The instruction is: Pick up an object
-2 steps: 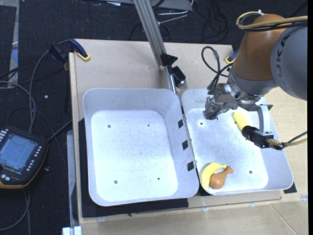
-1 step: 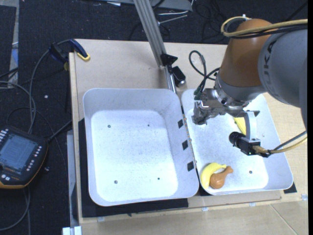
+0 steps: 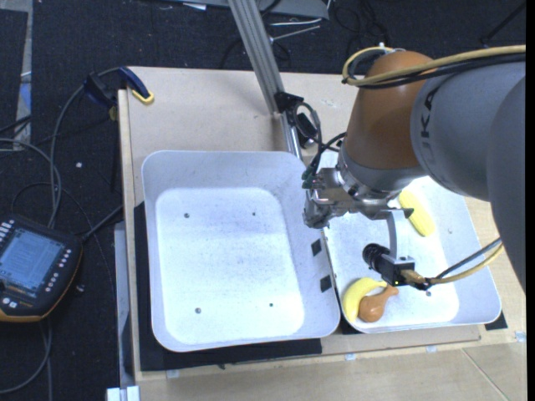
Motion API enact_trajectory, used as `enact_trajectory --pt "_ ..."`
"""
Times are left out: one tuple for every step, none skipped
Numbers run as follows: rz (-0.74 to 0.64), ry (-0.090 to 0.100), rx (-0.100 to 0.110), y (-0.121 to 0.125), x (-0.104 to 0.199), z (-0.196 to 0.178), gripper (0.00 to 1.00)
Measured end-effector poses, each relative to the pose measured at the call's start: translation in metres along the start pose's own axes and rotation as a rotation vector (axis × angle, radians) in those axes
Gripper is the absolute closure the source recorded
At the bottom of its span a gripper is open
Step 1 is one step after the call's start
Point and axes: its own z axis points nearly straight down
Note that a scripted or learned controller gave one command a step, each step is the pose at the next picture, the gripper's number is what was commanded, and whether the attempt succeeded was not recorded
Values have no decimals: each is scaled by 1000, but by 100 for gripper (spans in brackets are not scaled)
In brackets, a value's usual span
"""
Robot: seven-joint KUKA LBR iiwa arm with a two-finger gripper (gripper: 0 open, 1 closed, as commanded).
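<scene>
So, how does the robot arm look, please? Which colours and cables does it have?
The arm is thick and grey, with a rounded orange band above the wrist. Yellow cables run along its top, and another loops below. The gripper is a small metallic grey assembly with black parts.

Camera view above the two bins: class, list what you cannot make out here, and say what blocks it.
- Gripper: the grey arm's orange-banded wrist covers it from above, so its finger state is unreadable.
- Right shallow white bin: the arm hides most of its floor.
- Long yellow object: partly under the arm, shape unclear.
- Yellow-and-orange rounded objects: too small to identify.
</scene>
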Motion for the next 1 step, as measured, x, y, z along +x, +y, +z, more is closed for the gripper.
enact_trajectory --pt "-1 0 -1 -25 56 -1 100"
